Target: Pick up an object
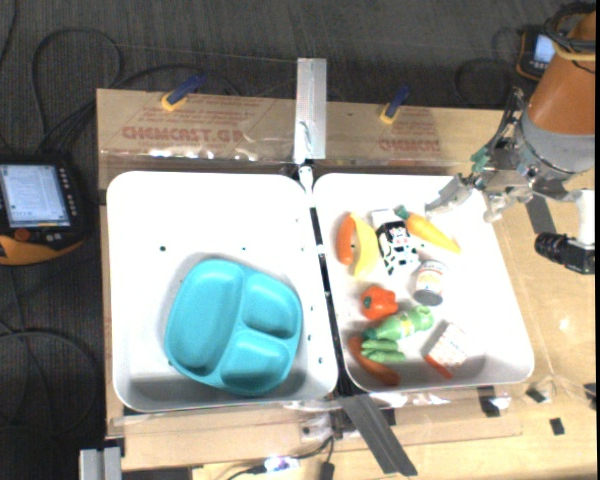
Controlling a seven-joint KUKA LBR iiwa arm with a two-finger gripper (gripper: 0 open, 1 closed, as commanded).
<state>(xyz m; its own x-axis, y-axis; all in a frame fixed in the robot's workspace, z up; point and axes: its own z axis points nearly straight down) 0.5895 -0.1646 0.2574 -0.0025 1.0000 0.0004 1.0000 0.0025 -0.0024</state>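
My gripper [470, 204] hangs over the far right part of the right bin [510, 298], open, with nothing between its fingers. Just left of and below it lies a yellow-orange carrot-like toy [432, 232]. Beside that are a black-and-white cow figure [396, 249] and an orange and yellow fruit piece [351, 241]. Nearer the front lie a small grey-lidded jar [428, 284], a red pepper [377, 301], a green toy vegetable [400, 329], a red-orange piece [368, 361] and a white and red box [447, 347].
A blue sectioned plate [235, 324] lies in the left bin [140, 218]. A handheld control pendant [30, 203] sits on the floor at the left. A metal post [311, 108] stands behind the divider between the bins.
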